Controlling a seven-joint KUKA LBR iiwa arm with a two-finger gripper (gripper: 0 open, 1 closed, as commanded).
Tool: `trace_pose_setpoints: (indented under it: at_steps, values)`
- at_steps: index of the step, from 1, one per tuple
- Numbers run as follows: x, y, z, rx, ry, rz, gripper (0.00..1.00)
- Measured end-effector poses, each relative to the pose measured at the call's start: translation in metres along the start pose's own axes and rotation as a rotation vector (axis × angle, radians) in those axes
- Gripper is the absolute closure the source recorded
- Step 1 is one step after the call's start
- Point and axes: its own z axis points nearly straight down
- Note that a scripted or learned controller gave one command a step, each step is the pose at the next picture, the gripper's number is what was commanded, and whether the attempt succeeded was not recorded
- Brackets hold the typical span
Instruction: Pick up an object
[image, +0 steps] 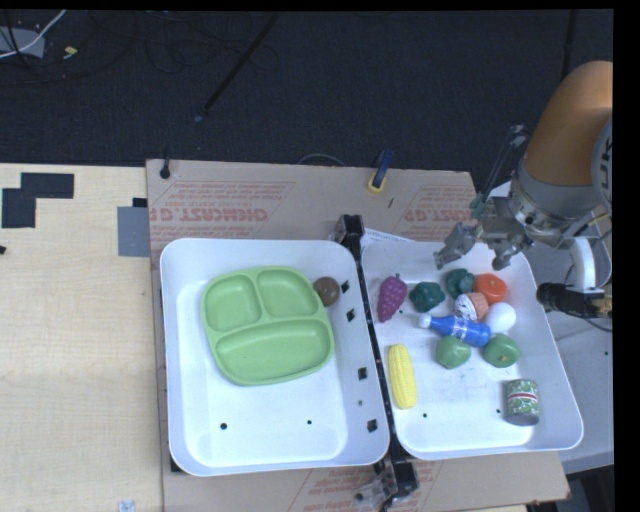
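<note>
Camera view, looking down at a slant: two white bins sitting side by side on a cardboard sheet (250, 205) over the bench. The left bin (190, 420) is holding a green divided tray (268, 325), with a small brown ball (326, 290) sitting just beside the tray's upper right corner, near the divider. The right bin (560, 420) is carrying the clutter: a purple grape bunch (391, 296) lying near the divider, a yellow corn cob (401, 375) lying lengthwise below it, a dark green piece (427, 295), a blue and white bottle (460, 328) lying on its side, a green round piece (452, 351) just under the bottle, another green round fruit (502, 350), a white ball (500, 318), an orange piece (491, 290) touching a striped red and white item (470, 305), a dark teal piece (459, 281), and a small patterned can (521, 400) standing apart toward the lower right. The arm (570, 130) is reaching in from the right, and the gripper (487, 248) is hanging over the bin's upper edge, just above the teal and orange pieces, fingers spread apart, nothing between them. A yellow and blue clip (379, 175) is sitting at the cardboard's far edge.
</note>
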Motion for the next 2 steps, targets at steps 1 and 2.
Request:
trace_pose_setpoints:
  at_steps: [1,2]
  values:
    - [0.006,-0.006,0.046,0.006,0.001,0.001,0.00]
    - [0.008,-0.007,0.110,0.006,0.001,0.000,0.00]
